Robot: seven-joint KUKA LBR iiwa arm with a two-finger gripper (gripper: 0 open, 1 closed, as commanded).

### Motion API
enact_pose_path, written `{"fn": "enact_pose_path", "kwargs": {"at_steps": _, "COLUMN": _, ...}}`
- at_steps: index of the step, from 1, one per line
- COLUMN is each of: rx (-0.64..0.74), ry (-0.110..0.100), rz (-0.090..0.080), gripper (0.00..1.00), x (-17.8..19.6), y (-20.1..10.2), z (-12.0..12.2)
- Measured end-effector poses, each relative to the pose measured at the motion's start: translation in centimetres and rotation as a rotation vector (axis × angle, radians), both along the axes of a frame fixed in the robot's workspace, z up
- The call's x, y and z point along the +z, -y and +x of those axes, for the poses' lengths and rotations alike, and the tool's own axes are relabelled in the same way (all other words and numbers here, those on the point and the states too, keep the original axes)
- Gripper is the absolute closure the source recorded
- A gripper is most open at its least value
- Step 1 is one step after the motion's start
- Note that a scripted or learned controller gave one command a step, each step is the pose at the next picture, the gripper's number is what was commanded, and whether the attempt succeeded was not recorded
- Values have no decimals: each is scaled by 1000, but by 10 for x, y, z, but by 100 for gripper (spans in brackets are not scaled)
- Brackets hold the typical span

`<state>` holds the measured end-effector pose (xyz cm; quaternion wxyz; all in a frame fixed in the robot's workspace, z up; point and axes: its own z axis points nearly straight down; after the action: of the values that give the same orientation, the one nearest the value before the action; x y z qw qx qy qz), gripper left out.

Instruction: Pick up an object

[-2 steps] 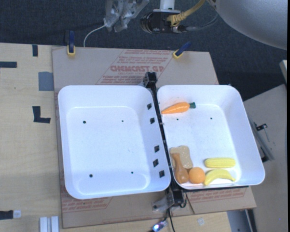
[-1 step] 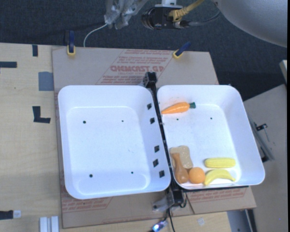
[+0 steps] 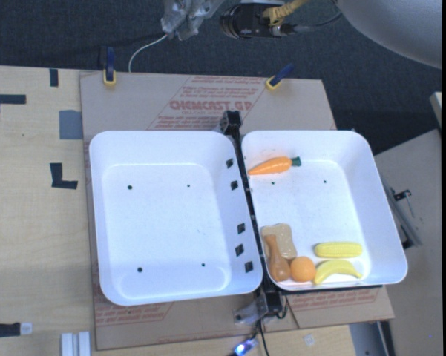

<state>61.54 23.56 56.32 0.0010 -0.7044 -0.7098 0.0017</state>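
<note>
- The pale wooden bench [image 3: 30,221] carried black tape marks near its left edge, and a brown cardboard sheet with red printing [image 3: 208,110] lay under both bins, pinned at its far edge by a left clamp [image 3: 108,71] and a right clamp [image 3: 280,75], each blue and yellow.
- The left shallow white plastic bin [image 3: 104,199] sat toward the bench's middle, its floor showing four small dark dots.
- A row of black clips [image 3: 241,213] ran along the seam where the two bins touched.
- The right shallow white plastic bin [image 3: 371,199] held every loose object.
- An orange toy carrot with a green tip [image 3: 271,166] lay near that bin's far-left corner, just beside the seam wall, well apart from the rest.
- A tan biscuit-like block [image 3: 280,239] rested against a brown bottle-shaped piece [image 3: 276,262] near the near-left corner, close to the seam wall.
- A round orange fruit [image 3: 303,270] touched the brown piece by the near wall.
- Two yellow banana-shaped pieces [image 3: 338,260] lay next to the orange fruit, along the near wall.
- The two-finger gripper [image 3: 185,10] hung beyond the cardboard's far edge over dark floor, well away from both bins; I cannot tell how its pincer stood.
- The grey arm [image 3: 393,13] filled the top-right corner.
</note>
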Motion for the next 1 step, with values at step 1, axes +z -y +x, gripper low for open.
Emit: {"fn": "enact_pose_path", "kwargs": {"at_steps": 1, "rx": 2, "ry": -1, "rz": -1, "gripper": 100, "x": 10, "y": -1, "z": 0}}
